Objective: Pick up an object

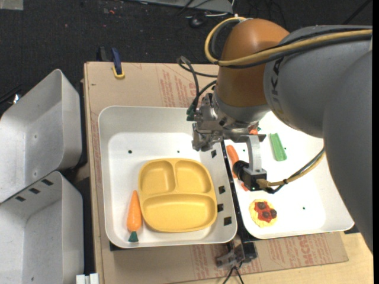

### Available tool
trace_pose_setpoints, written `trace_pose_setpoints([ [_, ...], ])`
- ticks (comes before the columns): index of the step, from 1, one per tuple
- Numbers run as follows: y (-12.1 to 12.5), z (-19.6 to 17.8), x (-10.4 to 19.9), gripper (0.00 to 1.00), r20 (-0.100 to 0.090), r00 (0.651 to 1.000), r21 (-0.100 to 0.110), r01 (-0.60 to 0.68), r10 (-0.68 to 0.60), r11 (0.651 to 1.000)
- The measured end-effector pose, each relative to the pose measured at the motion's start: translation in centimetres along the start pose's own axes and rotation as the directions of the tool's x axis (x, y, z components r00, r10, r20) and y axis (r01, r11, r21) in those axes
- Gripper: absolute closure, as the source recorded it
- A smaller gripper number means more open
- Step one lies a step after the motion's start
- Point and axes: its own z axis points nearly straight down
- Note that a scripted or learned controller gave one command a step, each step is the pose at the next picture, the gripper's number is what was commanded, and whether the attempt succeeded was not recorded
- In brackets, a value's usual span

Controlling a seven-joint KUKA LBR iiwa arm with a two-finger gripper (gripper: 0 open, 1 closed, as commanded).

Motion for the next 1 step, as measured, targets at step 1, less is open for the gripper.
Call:
trace_pose_setpoints([
  [1, 0.03, 0.03, -0.38, 0.00, 0.002, 1.000, 0.000, -0.007, 0.007, 1.000],
])
